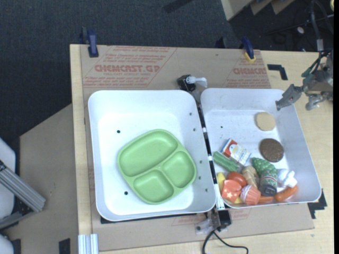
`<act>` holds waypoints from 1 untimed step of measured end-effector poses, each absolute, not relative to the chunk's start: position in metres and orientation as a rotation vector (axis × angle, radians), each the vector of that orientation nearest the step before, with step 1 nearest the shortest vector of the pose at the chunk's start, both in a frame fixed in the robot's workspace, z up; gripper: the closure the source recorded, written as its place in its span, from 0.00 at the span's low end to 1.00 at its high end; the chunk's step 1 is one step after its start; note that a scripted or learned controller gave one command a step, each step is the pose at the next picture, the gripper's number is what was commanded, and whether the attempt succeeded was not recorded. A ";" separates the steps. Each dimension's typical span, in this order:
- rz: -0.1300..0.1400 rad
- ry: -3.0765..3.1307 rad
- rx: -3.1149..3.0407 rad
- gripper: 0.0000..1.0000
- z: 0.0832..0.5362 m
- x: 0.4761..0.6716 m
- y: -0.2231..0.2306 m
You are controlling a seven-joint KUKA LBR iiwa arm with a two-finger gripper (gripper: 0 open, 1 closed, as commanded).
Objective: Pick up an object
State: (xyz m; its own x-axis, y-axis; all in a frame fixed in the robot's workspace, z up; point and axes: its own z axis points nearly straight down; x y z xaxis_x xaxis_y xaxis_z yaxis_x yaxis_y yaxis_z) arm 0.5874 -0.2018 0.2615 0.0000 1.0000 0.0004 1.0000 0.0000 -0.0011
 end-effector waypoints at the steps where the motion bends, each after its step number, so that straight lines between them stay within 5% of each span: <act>1: -0.002 -2.229 -2.221 0.00 0.183 0.669 -0.214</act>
